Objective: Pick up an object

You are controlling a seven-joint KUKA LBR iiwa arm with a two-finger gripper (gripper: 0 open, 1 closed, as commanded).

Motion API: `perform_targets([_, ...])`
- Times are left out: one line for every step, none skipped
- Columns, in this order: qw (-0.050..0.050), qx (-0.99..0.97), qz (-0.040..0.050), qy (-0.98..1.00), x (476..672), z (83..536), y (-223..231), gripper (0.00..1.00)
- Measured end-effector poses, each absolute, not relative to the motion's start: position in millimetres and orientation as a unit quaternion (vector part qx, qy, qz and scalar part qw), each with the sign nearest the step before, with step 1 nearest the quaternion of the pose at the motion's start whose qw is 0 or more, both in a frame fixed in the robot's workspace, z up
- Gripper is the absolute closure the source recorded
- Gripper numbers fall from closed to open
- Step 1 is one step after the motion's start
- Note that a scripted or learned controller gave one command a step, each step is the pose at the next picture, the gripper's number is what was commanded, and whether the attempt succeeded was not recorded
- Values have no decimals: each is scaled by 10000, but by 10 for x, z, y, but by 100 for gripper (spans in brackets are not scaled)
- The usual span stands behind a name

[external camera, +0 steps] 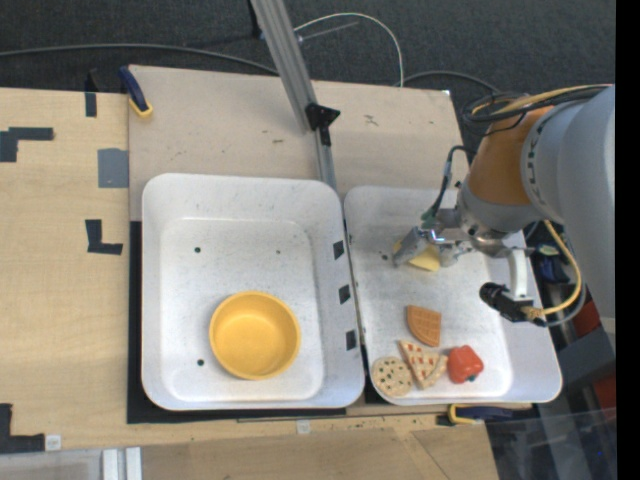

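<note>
Yellow catches our eye twice: a bowl [255,334] sits in the left bin [165,203], and a pale yellow wedge [428,261] lies in the right bin [375,208] directly under the pincer [432,244]. We cannot tell whether the pincer is gripping the wedge. Nearer the front of the right bin we see an orange waffle piece [424,324], a round cracker [392,376], a pizza slice [424,365] and a red pepper [464,364].
</note>
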State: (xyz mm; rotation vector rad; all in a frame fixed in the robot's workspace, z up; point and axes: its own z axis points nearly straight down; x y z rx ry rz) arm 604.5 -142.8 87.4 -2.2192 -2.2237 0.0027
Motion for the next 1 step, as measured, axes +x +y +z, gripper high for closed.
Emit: perform_targets([8, -7060, 10, -7082, 6045, 980, -1422, 100])
